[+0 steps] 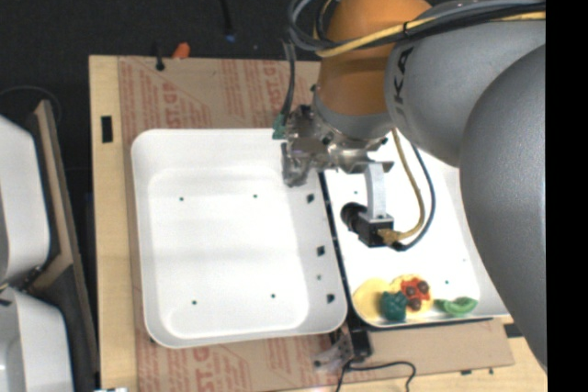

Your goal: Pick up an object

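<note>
Gripper [296,162] is poised at the bins' shared edge; its opening cannot be told. Toys [415,296] remain to be reached.

Bench [115,225]: light wood top, mostly covered by a brown cardboard sheet [211,96] with red print. Two shallow white bins sit side by side on the cardboard, touching along their inner edges. Left bin [156,289] fully visible, right bin [340,188] partly hidden under the arm. Small orange item [182,50] at the bench's far edge, too small to identify.
</note>
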